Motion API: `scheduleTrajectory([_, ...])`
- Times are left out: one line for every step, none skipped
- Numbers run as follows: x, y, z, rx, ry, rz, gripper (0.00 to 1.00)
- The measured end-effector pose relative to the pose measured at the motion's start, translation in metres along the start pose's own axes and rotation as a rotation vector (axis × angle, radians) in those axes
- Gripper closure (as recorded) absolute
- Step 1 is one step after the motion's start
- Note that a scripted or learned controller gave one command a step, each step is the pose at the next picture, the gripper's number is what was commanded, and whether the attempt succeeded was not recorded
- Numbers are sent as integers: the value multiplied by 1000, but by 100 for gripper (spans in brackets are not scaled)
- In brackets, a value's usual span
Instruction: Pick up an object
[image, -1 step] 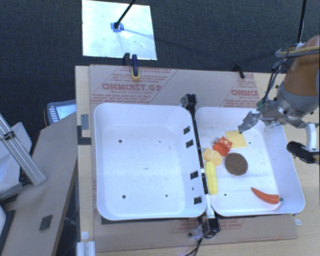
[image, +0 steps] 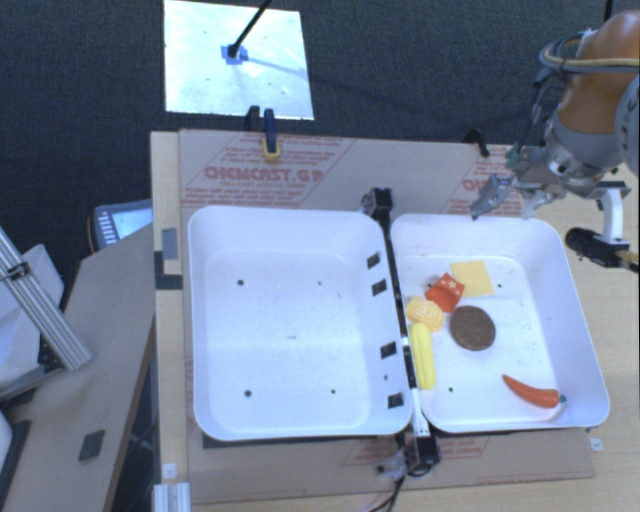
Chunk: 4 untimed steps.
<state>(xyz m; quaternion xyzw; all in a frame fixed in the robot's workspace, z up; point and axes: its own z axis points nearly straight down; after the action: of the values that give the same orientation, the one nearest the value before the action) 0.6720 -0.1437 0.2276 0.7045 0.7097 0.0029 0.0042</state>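
1. Bench (image: 120, 300) under a fixed overhead view, bearing a cardboard sheet (image: 300, 165) and two shallow white bins side by side; dark floor beyond the far edge.
2. Candidate objects, all in the right bin (image: 580, 330): yellow square slab (image: 472, 277) toward the far wall; red-orange piece (image: 445, 292) just beside it; brown disc (image: 472, 328) near the middle; small orange-yellow lump (image: 424, 312) and yellow corn-like piece (image: 423, 356) along the inner wall; red-orange chili-shaped piece (image: 531, 391) near the front right corner.
3. Left bin (image: 200, 330): no objects inside.
4. Gripper (image: 512, 196) above the far rim of the right bin, well apart from every object; finger spread too small to judge, nothing visibly between them, so hold state undetermined.
5. Step in hand, judged: approach, before any descent; no object lifted.
6. Next move, judged: travel toward the front over one isolated target, such as the brown disc or chili-shaped piece, then descent with fingers straddling it; clustered items by the inner wall likely harder to separate.
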Motion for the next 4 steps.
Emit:
scheduleTrajectory([-68,-5,23,8,-2,11,0])
scheduleTrajectory([-61,-6,148,14,4,3,0])
scheduleTrajectory([-63,-3,92,3,0,5,0])
scheduleTrajectory([-63,-3,83,2,-1,1,100])
